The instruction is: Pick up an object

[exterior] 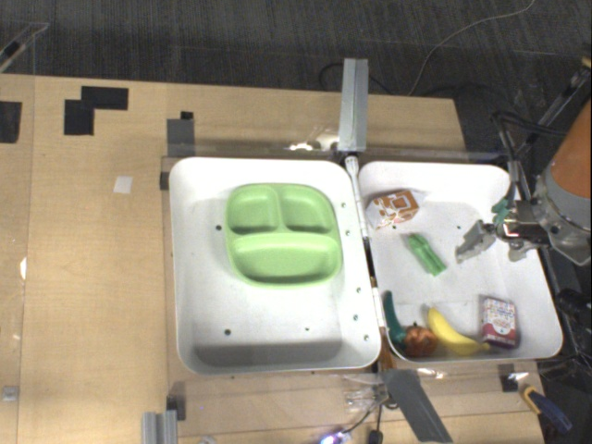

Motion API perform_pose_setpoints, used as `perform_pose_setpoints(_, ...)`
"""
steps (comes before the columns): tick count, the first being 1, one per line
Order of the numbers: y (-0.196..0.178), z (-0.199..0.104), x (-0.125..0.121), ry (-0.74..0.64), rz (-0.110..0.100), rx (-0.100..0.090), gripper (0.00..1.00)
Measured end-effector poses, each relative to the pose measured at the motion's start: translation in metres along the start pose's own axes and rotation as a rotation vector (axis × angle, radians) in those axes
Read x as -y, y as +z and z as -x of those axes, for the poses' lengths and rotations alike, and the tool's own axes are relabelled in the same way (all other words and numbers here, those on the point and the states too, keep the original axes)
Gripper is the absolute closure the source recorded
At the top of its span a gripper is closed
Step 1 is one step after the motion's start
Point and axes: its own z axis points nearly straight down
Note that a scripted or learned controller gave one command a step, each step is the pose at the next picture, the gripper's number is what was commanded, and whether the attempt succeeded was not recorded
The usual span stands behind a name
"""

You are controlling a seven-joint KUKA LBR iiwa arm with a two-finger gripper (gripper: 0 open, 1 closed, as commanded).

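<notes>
Hangs over right bin [462, 354]; gripper [477, 240] spread, pinching nothing. Just left of fingertips lies green object [426, 253]. Best to centre above it, align with its length, descend straight.

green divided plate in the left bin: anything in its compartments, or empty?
Empty. The green divided plate lies flat in the left bin, and all three compartments show bare green surface.

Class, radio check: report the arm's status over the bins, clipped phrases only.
Gripper over right bin, nothing held. Nearest thing: green object, lying free. Banana and small box at front edge, clear of the path.
</notes>
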Motion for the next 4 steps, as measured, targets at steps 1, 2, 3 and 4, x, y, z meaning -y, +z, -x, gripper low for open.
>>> perform_pose_setpoints(1,-0.009,0.000,-0.003,-0.004,0.001,0.000,1.00)
perform_pose_setpoints(2,-0.009,0.000,-0.003,-0.004,0.001,0.000,0.00)
perform_pose_setpoints(3,0.155,-0.027,-0.064,0.054,-0.001,-0.001,0.00)
perform_pose_setpoints(4,0.176,-0.011,-0.093,0.022,0.012,-0.002,0.00)
